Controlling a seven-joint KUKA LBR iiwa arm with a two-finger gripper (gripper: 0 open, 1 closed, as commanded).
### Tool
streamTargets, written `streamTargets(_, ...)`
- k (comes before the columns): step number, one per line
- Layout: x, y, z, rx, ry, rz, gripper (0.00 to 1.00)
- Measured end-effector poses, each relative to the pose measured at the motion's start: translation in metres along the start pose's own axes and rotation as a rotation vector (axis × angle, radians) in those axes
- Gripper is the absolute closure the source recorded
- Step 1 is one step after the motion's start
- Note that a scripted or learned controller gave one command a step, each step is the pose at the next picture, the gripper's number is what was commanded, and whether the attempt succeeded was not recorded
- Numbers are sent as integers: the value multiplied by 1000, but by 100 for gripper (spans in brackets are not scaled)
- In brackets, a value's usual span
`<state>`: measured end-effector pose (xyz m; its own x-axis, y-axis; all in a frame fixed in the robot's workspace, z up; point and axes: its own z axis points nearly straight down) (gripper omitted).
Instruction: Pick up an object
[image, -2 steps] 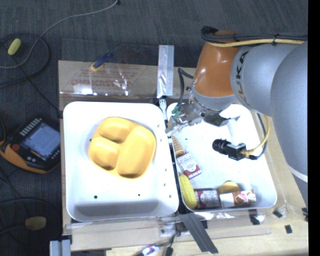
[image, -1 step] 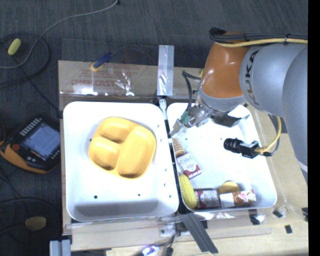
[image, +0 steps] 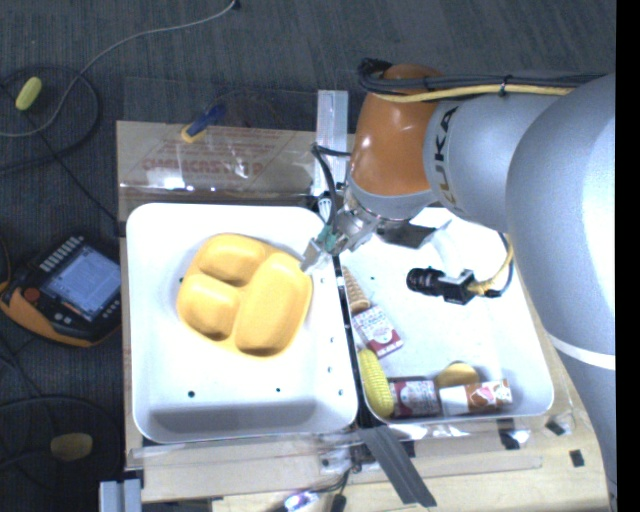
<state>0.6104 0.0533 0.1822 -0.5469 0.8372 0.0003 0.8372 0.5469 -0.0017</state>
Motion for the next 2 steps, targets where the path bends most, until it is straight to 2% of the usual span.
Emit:
streamTargets(1,-23,-56,0,0,0,59,100)
streamTargets(2,-27,-18,0,0,2,146,100)
